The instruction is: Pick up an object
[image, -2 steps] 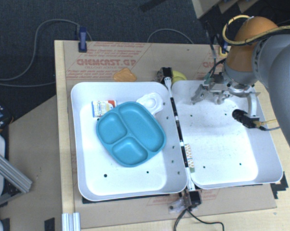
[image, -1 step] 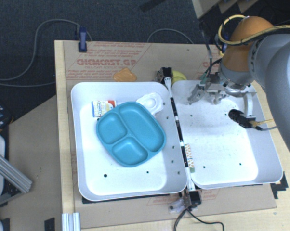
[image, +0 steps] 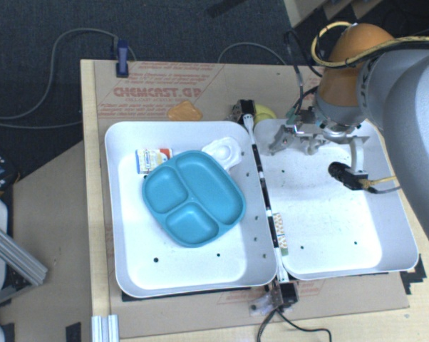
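Blue plastic, the divided plate (image: 193, 197) fills the middle of the left bin (image: 129, 262) and looks the likeliest pick; a small carton (image: 152, 159) and white cup (image: 223, 150) sit just behind it. The gripper (image: 300, 138) hangs well right of the plate; its opening I cannot tell. Take the plate by its rim. The board behind reads "CHEMCAST GP" (image: 157, 90).

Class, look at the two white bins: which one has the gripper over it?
The right bin. The gripper hangs over its far end, while the left bin holds a blue tray and small items.
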You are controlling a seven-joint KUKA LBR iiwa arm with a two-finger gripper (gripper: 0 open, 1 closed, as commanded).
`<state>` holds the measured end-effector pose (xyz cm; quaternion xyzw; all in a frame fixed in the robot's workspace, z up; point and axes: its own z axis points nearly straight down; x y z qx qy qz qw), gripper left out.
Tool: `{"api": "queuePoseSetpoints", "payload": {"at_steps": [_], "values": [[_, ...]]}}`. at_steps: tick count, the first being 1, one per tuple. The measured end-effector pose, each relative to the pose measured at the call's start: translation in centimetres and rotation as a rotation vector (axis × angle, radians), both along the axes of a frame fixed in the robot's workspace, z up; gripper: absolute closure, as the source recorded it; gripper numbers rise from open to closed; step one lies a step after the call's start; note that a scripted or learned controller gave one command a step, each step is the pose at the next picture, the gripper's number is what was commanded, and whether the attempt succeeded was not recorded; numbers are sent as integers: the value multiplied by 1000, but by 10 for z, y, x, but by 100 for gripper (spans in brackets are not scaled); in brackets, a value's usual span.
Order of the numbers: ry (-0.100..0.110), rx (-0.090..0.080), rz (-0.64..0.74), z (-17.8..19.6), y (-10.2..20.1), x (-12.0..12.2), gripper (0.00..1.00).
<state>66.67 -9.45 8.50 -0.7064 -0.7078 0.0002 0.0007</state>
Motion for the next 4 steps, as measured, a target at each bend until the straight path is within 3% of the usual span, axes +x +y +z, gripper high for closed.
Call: {"api": "queuePoseSetpoints", "payload": {"at_steps": [1,2,4], "values": [[-2,-2,-3,0,-19,0,0],[0,0,0,0,3,0,0],[-1,0,-1,0,-1,0,0]]}}
